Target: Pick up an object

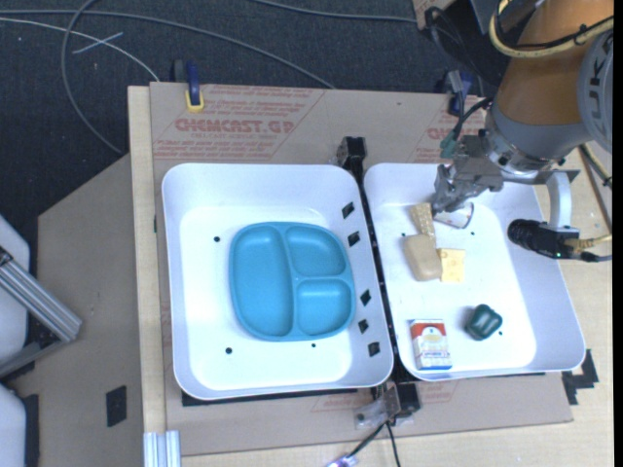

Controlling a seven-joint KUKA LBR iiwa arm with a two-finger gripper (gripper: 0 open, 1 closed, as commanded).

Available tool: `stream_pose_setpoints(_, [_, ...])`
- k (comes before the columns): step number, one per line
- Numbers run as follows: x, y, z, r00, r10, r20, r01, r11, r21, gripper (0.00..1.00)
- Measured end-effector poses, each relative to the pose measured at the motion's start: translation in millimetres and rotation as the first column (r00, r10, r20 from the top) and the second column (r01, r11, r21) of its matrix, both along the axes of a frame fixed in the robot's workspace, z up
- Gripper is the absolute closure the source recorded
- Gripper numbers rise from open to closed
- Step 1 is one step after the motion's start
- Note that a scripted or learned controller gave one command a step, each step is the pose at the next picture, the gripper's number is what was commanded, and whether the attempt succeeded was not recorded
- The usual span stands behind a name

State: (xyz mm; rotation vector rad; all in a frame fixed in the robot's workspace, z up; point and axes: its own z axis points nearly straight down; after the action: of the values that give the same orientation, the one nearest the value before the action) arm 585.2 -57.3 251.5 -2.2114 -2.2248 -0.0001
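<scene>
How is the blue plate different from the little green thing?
The blue plate lies in the left bin; the little green thing lies in the right bin. The blue plate is far bigger and has three compartments; the little green thing is one small dark lump. Both sit flat, away from the gripper.

Bright, even light falls from above and washes the two white bins (185,261) close to pure white, with little surface detail left. The blue plate (290,280) shows soft sheen and hardly any shadow. The dark floor (68,86) beyond the bench's far edge stays dim and grainy. Focus is slightly soft overall, with the arm (550,56) at the upper right corner a touch blurred.
</scene>
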Motion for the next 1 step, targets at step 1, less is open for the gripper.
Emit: stream_pose_setpoints(1, [-24.1, 53.9, -15.7, 1.000, -0.001, -0.002, 0.001, 1.000, 0.000, 1.00])
